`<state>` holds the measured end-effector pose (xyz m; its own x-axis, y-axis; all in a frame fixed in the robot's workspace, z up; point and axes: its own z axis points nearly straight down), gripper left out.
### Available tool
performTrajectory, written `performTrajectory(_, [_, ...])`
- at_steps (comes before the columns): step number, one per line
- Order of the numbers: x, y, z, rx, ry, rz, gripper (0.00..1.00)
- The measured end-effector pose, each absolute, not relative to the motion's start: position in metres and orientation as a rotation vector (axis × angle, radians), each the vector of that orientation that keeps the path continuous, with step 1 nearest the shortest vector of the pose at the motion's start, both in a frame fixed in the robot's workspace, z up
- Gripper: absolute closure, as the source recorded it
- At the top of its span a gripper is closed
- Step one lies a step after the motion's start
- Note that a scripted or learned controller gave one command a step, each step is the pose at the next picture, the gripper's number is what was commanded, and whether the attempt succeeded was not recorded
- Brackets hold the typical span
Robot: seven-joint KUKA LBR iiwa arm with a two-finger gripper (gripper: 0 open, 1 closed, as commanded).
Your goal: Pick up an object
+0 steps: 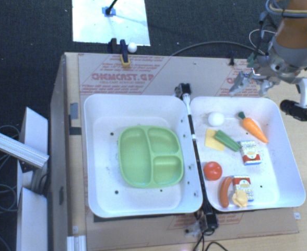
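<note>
camera view: arm reaches from upper right, tool [251, 83] spread wide above right bin's [286, 156] far rim.

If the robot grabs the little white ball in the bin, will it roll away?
Probably, if nudged. The white ball looks round and smooth, so it may slip sideways from a pinch. It lies on the flat floor of the right bin, apart from the cheese slice, so little would stop it. It looks like toy food, likely light.
</note>
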<state>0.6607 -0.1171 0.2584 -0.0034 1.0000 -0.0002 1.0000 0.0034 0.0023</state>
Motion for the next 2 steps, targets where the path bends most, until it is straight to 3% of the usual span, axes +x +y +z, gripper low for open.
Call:
performTrajectory(1, [0.656, -0.138, 0.113, 2.221, 2.223, -0.002, 0.00])
performTrajectory(2, [0.669, -0.155, 0.086, 2.218, 2.220, 0.003, 0.00])
